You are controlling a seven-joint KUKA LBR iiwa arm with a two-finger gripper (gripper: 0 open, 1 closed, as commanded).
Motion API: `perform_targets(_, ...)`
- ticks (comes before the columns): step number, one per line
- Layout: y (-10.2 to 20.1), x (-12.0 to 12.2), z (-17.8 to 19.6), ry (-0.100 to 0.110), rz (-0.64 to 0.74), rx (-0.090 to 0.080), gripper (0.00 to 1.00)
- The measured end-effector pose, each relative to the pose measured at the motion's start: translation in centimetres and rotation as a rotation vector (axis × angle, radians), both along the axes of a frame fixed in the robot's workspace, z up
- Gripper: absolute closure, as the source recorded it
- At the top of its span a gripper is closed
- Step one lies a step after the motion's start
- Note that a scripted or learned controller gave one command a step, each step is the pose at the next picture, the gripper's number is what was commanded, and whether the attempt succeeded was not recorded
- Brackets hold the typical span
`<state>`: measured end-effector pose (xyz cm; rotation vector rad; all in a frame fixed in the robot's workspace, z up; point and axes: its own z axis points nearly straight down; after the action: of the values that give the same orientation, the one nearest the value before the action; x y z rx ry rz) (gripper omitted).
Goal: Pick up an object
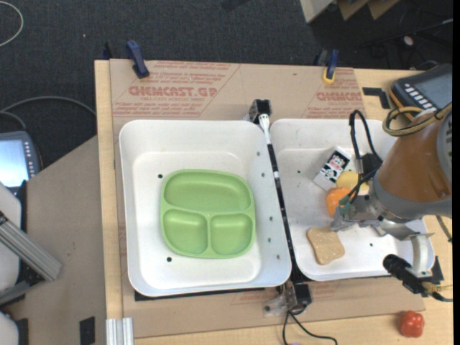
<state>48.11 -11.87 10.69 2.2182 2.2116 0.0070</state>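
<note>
1. Candidate objects sit in the right bin [302,261]: a tan bread-slice piece [325,245] flat on the bin floor near its front; an orange round item [335,200] just above it; a pale yellow item [348,180] touching the orange one; a small black-and-white card or packet [332,166] toward the bin's back.
2. The claw [346,213] is low inside the right bin, right at the orange item and just above the bread slice. Cannot tell whether its tips are apart or together; the arm's bulk [413,175] hides them.
3. Nothing is visibly between the tips, nothing visibly lifted. All four items appear to rest on the bin floor.
4. Progress, as judged: the approach is made and the claw is down among the objects; grasp and lift remain to be shown. Likely target is the orange item or the bread slice, uncertain which.
5. Left bin [136,192] holds a green three-compartment plate [208,213], well apart from the claw.
6. Outward: a red item [411,323] on the table [215,85] in front of the right bin.
</note>
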Motion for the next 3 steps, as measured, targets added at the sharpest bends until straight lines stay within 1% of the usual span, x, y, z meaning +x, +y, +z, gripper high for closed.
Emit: perform_targets(3, 0.0, 0.1, 2.9, -0.005, -0.001, -0.003, 1.00)
